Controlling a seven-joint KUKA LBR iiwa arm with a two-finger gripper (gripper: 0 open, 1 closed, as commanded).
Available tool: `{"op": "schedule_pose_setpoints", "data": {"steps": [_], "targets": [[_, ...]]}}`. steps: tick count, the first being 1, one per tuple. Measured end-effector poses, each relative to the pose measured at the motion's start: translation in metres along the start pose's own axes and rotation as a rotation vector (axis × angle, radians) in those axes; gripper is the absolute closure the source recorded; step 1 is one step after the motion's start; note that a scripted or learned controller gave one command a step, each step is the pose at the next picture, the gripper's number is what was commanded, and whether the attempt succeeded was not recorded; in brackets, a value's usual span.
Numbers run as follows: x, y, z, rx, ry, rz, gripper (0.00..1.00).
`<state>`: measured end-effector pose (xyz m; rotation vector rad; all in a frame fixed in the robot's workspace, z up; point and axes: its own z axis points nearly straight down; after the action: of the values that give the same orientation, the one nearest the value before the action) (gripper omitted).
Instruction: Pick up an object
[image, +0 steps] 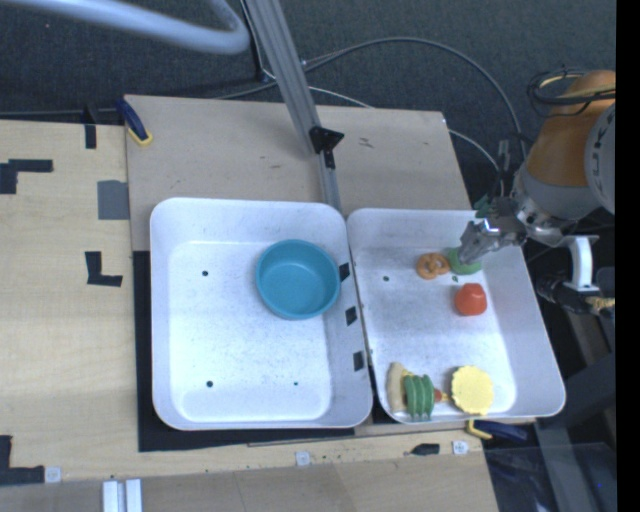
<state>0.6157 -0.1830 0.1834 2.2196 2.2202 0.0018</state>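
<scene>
The right bin (400, 320) holds an orange pretzel-like piece (433, 265), a small green object (465, 265), a red block (470, 299), a green and tan toy (412, 392) and a yellow round toy (472, 388). My gripper (476, 243) reaches in from the right and hangs at the bin's upper right, directly over the green object and just right of the orange piece. Its tip partly hides the green object. A blue bowl (297, 278) sits in the left bin (200, 330).
A slanted metal pole (300, 95) crosses the bench above the bins. Cables (470, 90) trail over the dark floor at the upper right. A yellow and blue clamp (135, 125) grips the board's upper left corner.
</scene>
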Motion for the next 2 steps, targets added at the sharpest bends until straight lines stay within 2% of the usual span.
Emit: {"op": "schedule_pose_setpoints", "data": {"steps": [1, 2], "targets": [[-0.003, 0.007, -0.061, -0.003, 0.000, 0.000, 1.00], [0.054, -0.012, -0.052, 0.004, 0.001, -0.003, 1.00]]}}
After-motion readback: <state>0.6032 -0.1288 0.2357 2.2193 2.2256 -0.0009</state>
